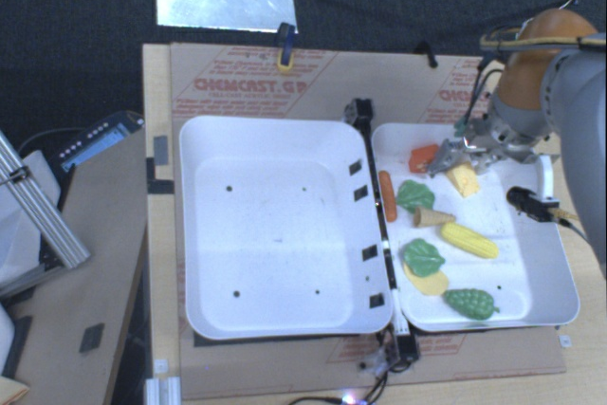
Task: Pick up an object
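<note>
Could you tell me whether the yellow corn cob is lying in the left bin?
No, the corn cob lies in the right bin, among the other toy foods.

The left bin (275, 232) offers broad open floor for a descent anywhere inside its rim. The right bin (541, 280) is crowded along its left and middle by the carrot (386, 193), 2 green leaves (415, 196), corn (469, 240) and green bumpy piece (471, 303), with bare floor along its right side.
</note>
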Motion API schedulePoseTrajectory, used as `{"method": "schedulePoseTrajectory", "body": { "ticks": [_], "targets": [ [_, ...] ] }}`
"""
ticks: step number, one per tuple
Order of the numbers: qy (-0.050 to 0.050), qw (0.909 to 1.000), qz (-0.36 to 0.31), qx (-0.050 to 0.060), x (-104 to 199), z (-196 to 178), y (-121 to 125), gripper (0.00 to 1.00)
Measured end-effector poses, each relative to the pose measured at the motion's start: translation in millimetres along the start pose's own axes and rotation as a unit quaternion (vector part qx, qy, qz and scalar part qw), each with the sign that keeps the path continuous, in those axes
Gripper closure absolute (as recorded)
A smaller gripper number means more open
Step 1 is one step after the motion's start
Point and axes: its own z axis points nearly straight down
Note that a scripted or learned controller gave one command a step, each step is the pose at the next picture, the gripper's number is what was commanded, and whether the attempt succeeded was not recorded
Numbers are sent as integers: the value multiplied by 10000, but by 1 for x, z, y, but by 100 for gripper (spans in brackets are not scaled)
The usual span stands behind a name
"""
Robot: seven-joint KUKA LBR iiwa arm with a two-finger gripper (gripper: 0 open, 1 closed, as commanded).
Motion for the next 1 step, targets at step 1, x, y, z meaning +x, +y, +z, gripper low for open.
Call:
{"method": "schedulePoseTrajectory", "body": {
  "ticks": [1],
  "targets": [
    [5,10000,30,-58,-1,-9,0,100]
  ]
}}
